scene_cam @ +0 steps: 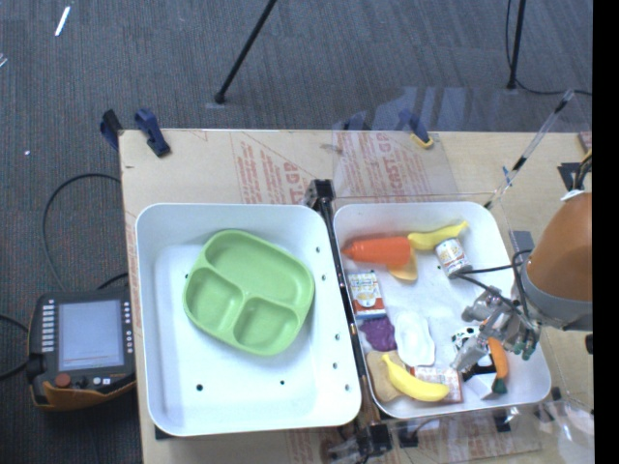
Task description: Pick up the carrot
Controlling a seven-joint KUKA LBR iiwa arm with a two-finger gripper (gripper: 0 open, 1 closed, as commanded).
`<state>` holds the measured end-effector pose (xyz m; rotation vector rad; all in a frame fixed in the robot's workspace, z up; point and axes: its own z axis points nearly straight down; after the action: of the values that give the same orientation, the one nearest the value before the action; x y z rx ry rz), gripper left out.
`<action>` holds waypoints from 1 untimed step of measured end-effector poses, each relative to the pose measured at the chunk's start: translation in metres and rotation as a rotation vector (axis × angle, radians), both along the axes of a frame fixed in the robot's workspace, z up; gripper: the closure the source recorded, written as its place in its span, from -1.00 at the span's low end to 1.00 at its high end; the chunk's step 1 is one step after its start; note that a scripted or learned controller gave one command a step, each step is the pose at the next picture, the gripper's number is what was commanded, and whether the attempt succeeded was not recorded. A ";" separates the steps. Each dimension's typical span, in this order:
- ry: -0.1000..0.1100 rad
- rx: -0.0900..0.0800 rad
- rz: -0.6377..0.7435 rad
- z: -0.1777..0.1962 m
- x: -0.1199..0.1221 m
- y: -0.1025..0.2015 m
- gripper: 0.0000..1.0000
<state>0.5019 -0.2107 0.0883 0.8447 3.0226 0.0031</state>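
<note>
On the bench: two white bins sit side by side on brown board.
Left bin: it holds one green plate with three parts. The plate lies flat, near the middle.
Right bin: it holds many small toy foods and packs.
At the back of the right bin: a long orange piece lies by the left wall. A yellow banana lies just beside it, to the right. A small orange wedge touches the long piece from below.
Small can: it lies near the banana. It has a pale label, too small to read.
Packet: red and white, by the left wall. The print is too small to read.
Middle of the right bin: a purple lump and a white pouch lie side by side.
Front of the right bin: a second banana lies on other small things.
Carrot: small and orange, with a green end. It is at the right side of the right bin, near the front.
Gripper: it is low in the right bin, right at the carrot.
Grip: I cannot tell if it is open or closed, or if it has the carrot.
Arm: grey and orange, it comes in from the right.
Writing on the board: big red letters, turned about and hard to read.
On the floor at the left: a grey box with a screen.
</note>
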 end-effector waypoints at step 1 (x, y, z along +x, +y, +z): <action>-0.008 0.009 -0.010 0.011 0.004 0.003 1.00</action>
<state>0.5058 -0.2072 0.0991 0.8580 3.0130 0.0206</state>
